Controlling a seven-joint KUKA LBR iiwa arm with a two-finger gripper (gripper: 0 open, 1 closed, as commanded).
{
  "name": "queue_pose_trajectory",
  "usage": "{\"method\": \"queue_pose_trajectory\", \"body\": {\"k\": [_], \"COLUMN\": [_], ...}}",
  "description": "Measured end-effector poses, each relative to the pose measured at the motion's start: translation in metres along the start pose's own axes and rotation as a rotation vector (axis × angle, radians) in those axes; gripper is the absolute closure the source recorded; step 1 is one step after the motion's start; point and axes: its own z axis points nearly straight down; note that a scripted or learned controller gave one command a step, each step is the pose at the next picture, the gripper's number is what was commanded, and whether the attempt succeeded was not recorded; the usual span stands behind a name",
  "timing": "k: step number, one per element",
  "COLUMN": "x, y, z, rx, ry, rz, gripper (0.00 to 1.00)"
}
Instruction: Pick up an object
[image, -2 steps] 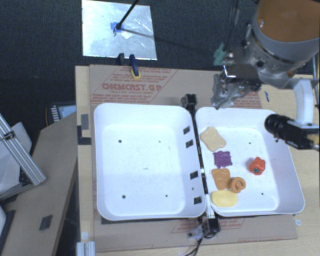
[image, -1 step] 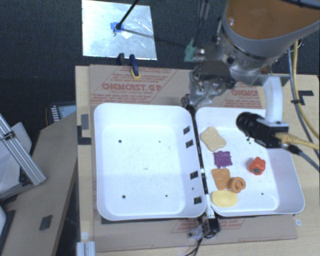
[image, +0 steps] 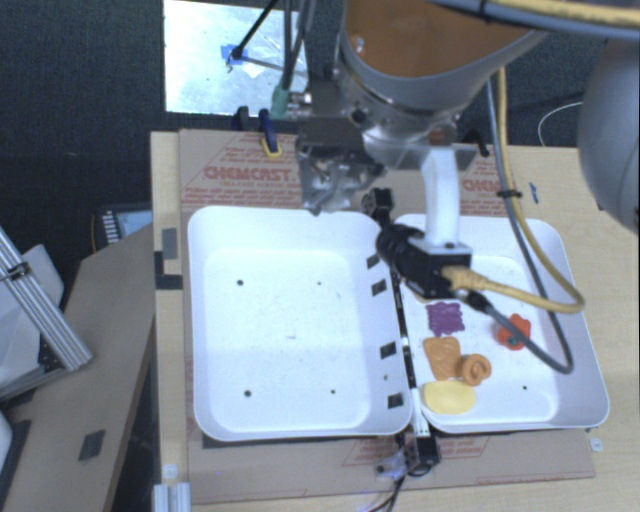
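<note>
The counter (image: 130, 330) carries two shallow white bins side by side on a sheet of printed cardboard (image: 240, 172). The grey arm (image: 440, 50), with its orange band, hangs over the far edge of the bins, and its gripper (image: 335, 185) sits just above the far rim of the left bin (image: 280, 330); the gripper is too blurred to tell whether it is released or clenched, and nothing can be seen held in it. A yellow cable (image: 520, 290) and a grey one loop down from the arm across the right bin (image: 560, 380).

All the small objects lie in the right bin, close to the divider it shares with the left bin. Nearest the front rim is a pale yellow piece (image: 450, 399). Just behind it sit an orange lump (image: 442, 354) and an orange ring-shaped piece (image: 476, 369), side by side. Behind those lies a purple piece (image: 446, 318). A small red object (image: 514, 331) sits apart, further from the divider.
</note>
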Motion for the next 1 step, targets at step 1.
{"method": "queue_pose_trajectory", "body": {"k": [1], "x": [-0.0044], "y": [0.0007], "z": [-0.0004], "rx": [0.0], "ry": [-0.002], "rz": [0.009], "gripper": [0.0]}}
